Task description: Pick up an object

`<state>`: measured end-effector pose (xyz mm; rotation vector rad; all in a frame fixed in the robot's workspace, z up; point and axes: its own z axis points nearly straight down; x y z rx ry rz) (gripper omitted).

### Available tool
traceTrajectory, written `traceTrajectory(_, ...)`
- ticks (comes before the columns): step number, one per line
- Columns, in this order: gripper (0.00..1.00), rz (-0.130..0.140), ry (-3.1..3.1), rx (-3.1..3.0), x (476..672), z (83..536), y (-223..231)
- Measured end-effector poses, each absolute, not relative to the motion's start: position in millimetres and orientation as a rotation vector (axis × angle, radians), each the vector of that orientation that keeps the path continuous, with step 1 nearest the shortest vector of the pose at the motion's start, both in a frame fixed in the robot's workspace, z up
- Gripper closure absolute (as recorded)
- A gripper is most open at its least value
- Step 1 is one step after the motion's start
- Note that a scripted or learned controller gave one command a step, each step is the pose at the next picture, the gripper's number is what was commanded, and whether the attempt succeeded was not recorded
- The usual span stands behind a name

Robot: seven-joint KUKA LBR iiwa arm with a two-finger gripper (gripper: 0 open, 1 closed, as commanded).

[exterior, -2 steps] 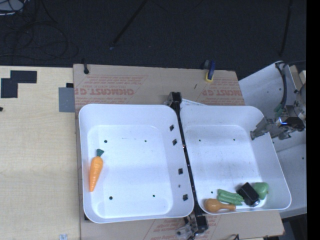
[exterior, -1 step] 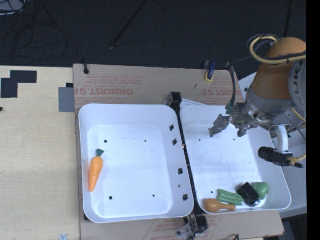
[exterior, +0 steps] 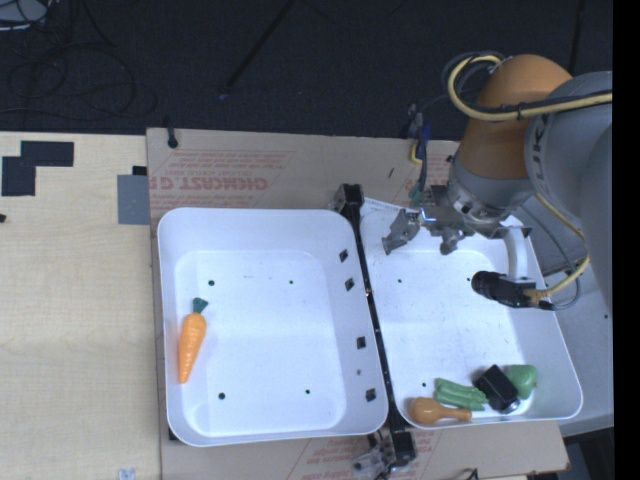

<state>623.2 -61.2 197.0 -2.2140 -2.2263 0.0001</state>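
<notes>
Camera view: fingers spread apart, holding nothing, at right bin's far edge, well apart from the black object.

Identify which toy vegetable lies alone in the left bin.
The orange toy carrot with a green top; the other toys cluster in the right bin's near corner.

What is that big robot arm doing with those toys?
It is trying to pick something up. Its tool hangs over the top of the right bin, holding nothing. The toys there sit in the near corner: a green vegetable, a black block, a second green piece and an orange gourd-shaped toy. A toy carrot lies alone in the left bin.
</notes>
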Motion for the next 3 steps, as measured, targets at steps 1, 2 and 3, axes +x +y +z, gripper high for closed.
traceTrajectory(1,0.00,-0.017,-2.234,-2.229,645.2,450.5,-60.5)
traceTrajectory(2,0.00,-0.011,-2.240,-2.201,642.8,532.1,140.7)
traceTrajectory(3,0.00,0.007,-2.212,-2.232,643.9,538.0,36.1)
